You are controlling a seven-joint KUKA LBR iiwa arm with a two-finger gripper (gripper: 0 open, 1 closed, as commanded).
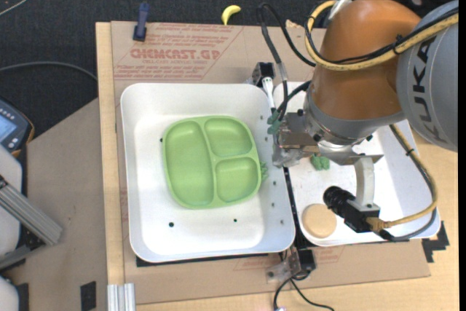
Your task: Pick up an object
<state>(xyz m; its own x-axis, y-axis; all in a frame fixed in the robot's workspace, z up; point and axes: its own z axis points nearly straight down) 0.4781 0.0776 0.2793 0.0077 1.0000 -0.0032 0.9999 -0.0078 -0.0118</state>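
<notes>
Cardboard-topped bench (175,54) | left bin (142,156): green divided plate (211,160) | right bin (415,178): tan disc (318,221); your arm (364,62) overhead | grip state: you cannot tell

My own wrist (349,76) hides most of the right bin (408,156) & my gripper. Small green thing (321,162) half-covered, can't ID it.
</notes>
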